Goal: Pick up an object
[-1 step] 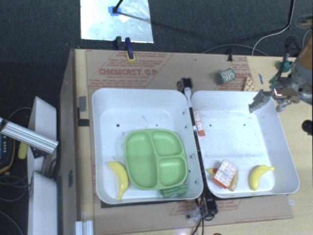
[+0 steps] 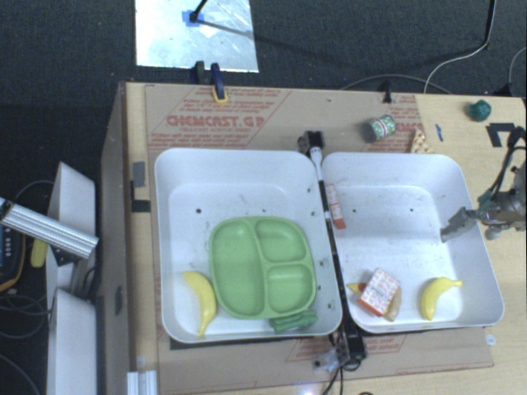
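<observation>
From my seat the pick looks barely begun. The gripper [image 2: 458, 223] sits at the right edge of the right bin [image 2: 412, 168], low over its right wall, with nothing between its fingers; a grey finger pokes leftward over the bin floor, but I cannot tell whether the fingers are spread or pressed together. No object is lifted, so the whole grasp and raise are left to do, as I judge it.

The closest candidate is the yellow banana [image 2: 436, 295], lying on the floor of the right bin near its front right corner, below the gripper and apart from it. It is short, curved and plump, its stem end pointing right. Just left of it lies a red-and-white box [image 2: 380, 291], tilted, resting on something tan. A slim red-and-white tube [image 2: 333, 206] lies along the bin's left wall.

In the left bin [image 2: 239, 171] I see a green divided plate [image 2: 263, 266], a second banana [image 2: 202, 300] touching its left edge, and a green object [image 2: 293, 321] at the plate's front.
</observation>
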Controlling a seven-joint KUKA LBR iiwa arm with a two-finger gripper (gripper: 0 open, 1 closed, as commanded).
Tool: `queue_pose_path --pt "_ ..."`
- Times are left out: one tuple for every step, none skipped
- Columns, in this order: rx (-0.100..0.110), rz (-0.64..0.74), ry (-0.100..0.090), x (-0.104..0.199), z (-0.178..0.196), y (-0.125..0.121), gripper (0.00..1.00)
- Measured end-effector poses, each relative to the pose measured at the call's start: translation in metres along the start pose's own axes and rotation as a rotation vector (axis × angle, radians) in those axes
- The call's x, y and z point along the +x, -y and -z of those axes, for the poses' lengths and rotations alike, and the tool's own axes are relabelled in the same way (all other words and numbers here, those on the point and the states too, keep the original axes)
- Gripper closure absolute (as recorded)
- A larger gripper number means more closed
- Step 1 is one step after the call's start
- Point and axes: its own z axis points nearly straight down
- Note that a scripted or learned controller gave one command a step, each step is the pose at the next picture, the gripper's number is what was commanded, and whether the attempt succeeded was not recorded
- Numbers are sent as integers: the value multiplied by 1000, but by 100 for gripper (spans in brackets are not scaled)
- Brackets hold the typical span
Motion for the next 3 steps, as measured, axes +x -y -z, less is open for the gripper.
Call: queue_pose_path --pt "-2 2 -1 14 -138 -110 0" --pt "-3 1 -1 36 -25 -44 0" --pt "1 3 -3 98 -91 -71 0"
